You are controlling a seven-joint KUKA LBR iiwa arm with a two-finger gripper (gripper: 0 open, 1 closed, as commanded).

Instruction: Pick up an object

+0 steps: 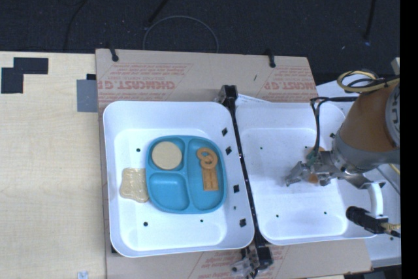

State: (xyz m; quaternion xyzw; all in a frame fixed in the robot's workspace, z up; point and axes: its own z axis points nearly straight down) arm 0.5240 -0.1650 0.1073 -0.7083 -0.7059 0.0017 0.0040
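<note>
Hovering low over the right bin (pixel 294 219), the claw (pixel 297 176) sits near that bin's floor with nothing visible between its tips; we cannot tell its state. All candidate objects lie well away from the claw, across the divider in the left bin (pixel 124 121): a blue divided tray (pixel 173 196), a round tan disc (pixel 166 155) in one compartment, a brown key-shaped piece (pixel 208 168) in another, and a pale biscuit-like piece (pixel 134 185) touching the tray's far edge. We judge the main risk a close on bare bin floor, since nothing lies beneath the claw. Crossing over, it could clip the divider.
</note>
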